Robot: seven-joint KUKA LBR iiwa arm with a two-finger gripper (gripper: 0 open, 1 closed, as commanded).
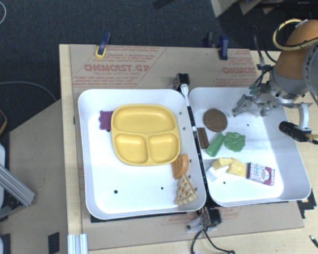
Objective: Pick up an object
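— White plastic all round, two bins side by side. Where is the gripper (253, 103)?

— Over the far part of the right bin (286, 168), near its back wall, with nothing between its fingers. They look spread apart, though they are small in the camera view.

— What can it pick?

— Nearest is the brown disc (215, 119), lying flat just toward the divider from the gripper. Beyond that sit the green piece (226, 142), the yellow piece (229, 166) and the red and white packet (261, 173), all in the right bin.

— Which would you choose?

— The green piece, I think. It stands taller than the disc, so fingers get sides to close on. A flat disc gives little to grip; the fingers would likely scrape the floor.

— Any room to come down?

— Bare floor lies on the arm's side of the green piece, so I would straddle its narrow width from there. The brown bar (202, 137) lies against the divider, too tight to reach. The left bin (95, 152) holds a yellow tray (146, 134), well apart.
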